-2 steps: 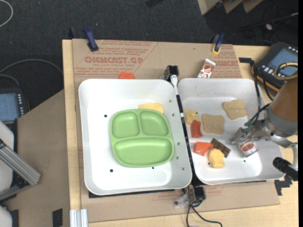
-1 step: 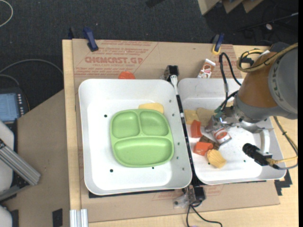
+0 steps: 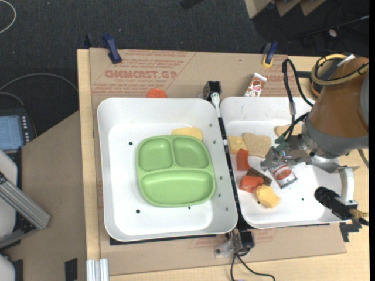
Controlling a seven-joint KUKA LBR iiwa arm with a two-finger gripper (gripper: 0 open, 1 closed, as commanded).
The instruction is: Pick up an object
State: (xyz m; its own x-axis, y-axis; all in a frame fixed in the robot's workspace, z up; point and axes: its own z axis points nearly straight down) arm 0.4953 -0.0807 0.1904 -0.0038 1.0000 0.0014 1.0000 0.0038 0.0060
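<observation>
Gripper [image 3: 280,164] low in right bin [image 3: 304,212], jaws state unclear, over small red-white can [image 3: 284,176]; green tray [image 3: 174,171] at nine o'clock.

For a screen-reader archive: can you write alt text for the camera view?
A grey robot arm reaches from the right into the right white bin, its hand low over scattered toy food pieces. The left white bin holds a green divided plate with a yellow piece beside it.

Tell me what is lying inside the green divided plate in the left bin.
The green divided plate has nothing visible in its three compartments. A pale yellow piece lies just beyond its far rim, partly hidden by it. Whatever is beneath the plate is covered.
</observation>
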